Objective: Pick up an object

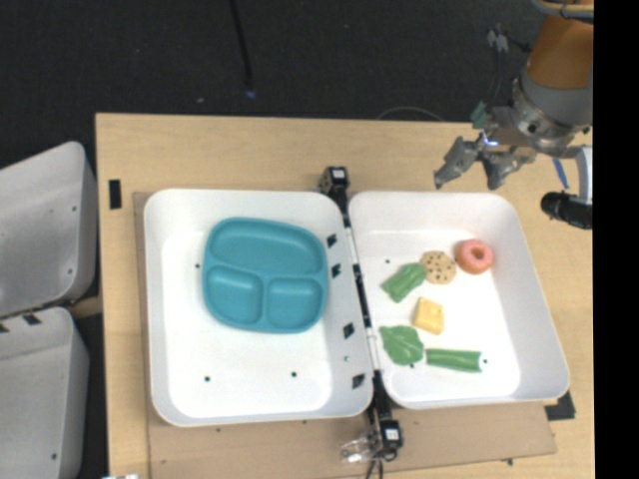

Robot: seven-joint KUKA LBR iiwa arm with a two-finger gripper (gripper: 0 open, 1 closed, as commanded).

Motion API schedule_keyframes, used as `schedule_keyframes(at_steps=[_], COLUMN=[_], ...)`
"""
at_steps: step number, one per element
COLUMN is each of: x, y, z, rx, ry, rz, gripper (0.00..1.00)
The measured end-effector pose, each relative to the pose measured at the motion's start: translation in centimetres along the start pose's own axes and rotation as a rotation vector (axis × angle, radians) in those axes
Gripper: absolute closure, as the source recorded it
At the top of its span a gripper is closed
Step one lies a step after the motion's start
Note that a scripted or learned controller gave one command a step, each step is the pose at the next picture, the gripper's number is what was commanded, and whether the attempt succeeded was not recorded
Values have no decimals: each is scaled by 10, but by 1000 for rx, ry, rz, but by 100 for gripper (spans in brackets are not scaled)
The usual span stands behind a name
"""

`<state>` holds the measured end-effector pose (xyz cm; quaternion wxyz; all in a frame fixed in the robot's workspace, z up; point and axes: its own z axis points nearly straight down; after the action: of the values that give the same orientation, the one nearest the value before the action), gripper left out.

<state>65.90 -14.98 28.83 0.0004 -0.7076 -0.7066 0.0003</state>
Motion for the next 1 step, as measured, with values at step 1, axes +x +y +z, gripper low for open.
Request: schedule_keyframes(at_steps=[1], x=[0], y=[0], z=[-1], rx=[-2], ry=[-1], rz=[-1], gripper=[0])
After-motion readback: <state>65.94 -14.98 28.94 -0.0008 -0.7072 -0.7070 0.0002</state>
